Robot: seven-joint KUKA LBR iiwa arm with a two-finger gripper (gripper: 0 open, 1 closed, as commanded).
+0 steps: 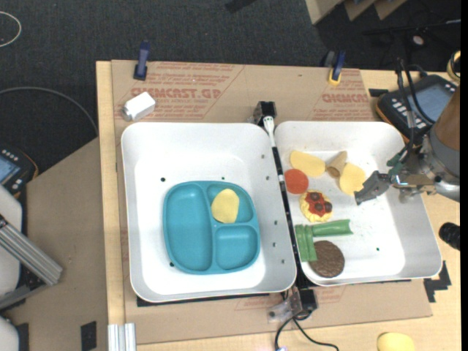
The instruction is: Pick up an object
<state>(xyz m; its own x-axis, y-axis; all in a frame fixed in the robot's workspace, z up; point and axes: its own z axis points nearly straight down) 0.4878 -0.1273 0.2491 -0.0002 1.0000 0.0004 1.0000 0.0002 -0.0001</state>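
**Fig. 1. Hand poised over the right bin, nothing taken yet**

My hand point(368, 189) hangs over the right bin point(409, 251), just right of a yellow toy piece point(352, 176); whether it is released or clenched, I cannot tell. I judge the piece light, rigid and smooth, likely slippery, so I would pinch it across its narrow middle. A red tomato point(296, 180) lies left.

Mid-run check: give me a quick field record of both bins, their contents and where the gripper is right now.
left bin: teal divided tray with a yellow piece in its upper right compartment
right bin: yellow pieces, orange-red round piece, red and yellow item, green piece, brown disc
gripper: over the right bin, just right of the toy food
held object: none visible
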